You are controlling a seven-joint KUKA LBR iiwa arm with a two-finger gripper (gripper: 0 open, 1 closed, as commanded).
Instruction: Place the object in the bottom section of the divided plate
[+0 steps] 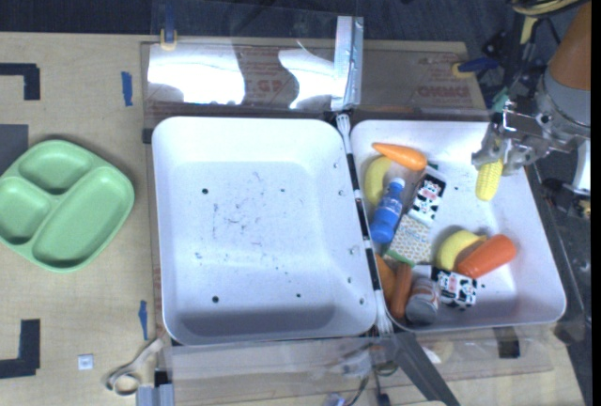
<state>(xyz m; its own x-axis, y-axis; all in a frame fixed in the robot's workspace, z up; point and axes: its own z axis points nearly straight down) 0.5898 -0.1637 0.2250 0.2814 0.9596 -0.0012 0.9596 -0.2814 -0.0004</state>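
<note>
Camera view: corn cob [487, 179] hangs just beneath tool [495, 153].

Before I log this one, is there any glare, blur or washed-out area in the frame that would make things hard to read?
In the camera view, strong glare whitens the clear panel behind the bins; the left bin reads evenly lit, its scuffs visible; the right bin is bright, though the corn by the end effector stays distinguishable; the green divided plate is slightly soft but clear.

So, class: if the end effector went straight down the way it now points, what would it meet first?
Probably the yellow corn cob just beneath the end effector, lying in the right bin; depth is hard to judge here.
</note>
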